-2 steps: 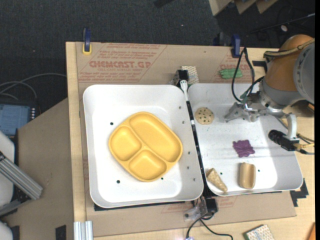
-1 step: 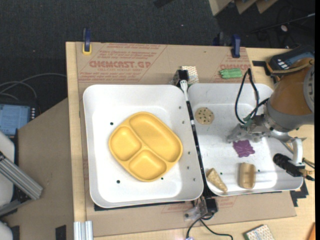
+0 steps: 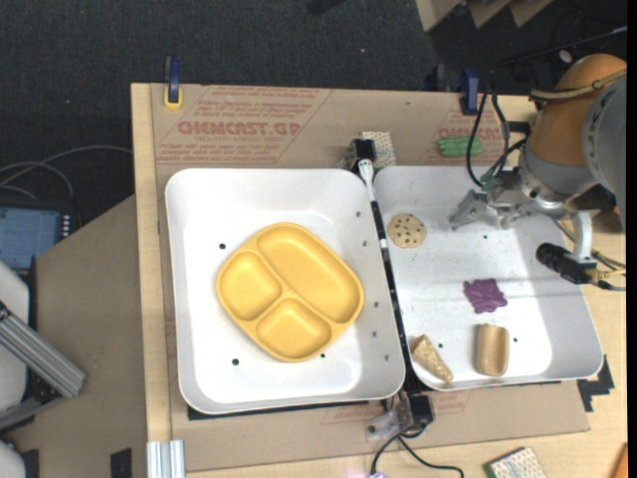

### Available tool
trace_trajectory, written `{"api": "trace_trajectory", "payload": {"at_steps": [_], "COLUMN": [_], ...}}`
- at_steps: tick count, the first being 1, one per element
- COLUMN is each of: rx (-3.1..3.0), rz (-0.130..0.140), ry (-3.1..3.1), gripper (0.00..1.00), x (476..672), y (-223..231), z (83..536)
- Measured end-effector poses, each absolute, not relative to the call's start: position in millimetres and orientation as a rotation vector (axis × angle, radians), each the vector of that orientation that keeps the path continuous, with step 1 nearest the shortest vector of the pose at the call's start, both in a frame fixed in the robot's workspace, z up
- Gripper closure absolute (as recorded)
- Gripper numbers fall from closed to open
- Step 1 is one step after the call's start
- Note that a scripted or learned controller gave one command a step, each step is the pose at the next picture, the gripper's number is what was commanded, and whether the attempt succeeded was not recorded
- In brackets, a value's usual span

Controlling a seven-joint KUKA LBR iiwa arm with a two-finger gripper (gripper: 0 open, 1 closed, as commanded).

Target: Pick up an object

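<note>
My gripper (image 3: 490, 213) hangs over the far part of the right bin (image 3: 557, 297), its two silver fingers (image 3: 464, 213) spread open with nothing between them. A round speckled cookie (image 3: 406, 230) lies to its left, close to the bin's left wall. A purple grape-like cluster (image 3: 485, 295) sits in the middle of that bin, nearer the front than the gripper. At the front of the bin lie a tan bread-like roll (image 3: 491, 350) and a pale yellow wedge (image 3: 432, 358).
The left bin (image 3: 199, 217) holds a yellow three-part plate (image 3: 289, 289). A raised divider (image 3: 383, 257) separates the two bins. The grey arm with its orange band (image 3: 582, 118) reaches in from the right, with a black cable beside it.
</note>
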State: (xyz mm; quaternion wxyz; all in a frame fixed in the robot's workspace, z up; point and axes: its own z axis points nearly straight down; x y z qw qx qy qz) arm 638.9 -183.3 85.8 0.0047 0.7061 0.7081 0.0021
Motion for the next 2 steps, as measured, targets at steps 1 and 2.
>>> {"api": "trace_trajectory", "payload": {"at_steps": [1, 2], "rx": [2.231, 2.212], "rz": [-0.006, 0.006], "ry": [2.223, 2.22], "gripper": [0.0, 0.0], "x": [543.1, 625.8], "y": [-180.3, -182.2], "z": [84.3, 85.6]}}
